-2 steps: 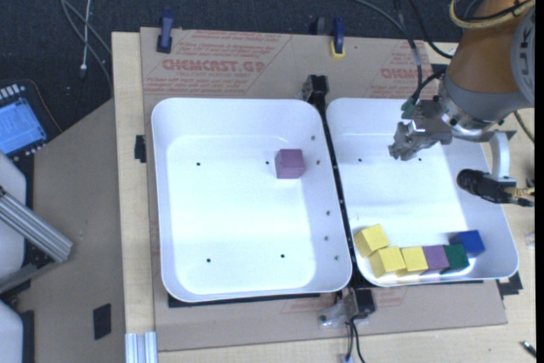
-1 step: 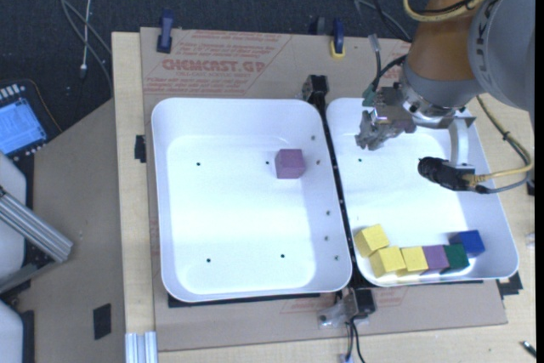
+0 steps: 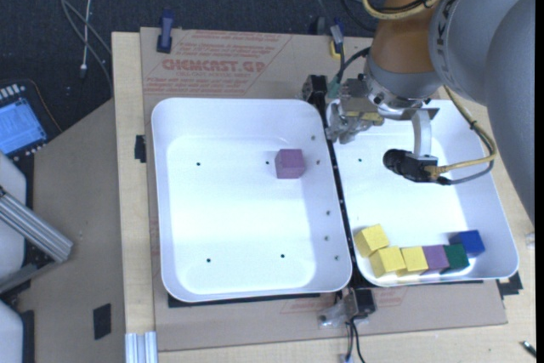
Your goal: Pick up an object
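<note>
Above the right bin's [image 3: 489, 208] far edge our gripper [image 3: 353, 121], jaw state unclear, carries nothing, so we're approaching and must descend onto a block [image 3: 371, 239].

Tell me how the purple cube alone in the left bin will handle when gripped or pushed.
The purple cube looks rigid with flat faces, so it should probably slide rather than roll. It seems small and likely light. It sits apart from the left bin walls, so a push may just scoot it.
</note>
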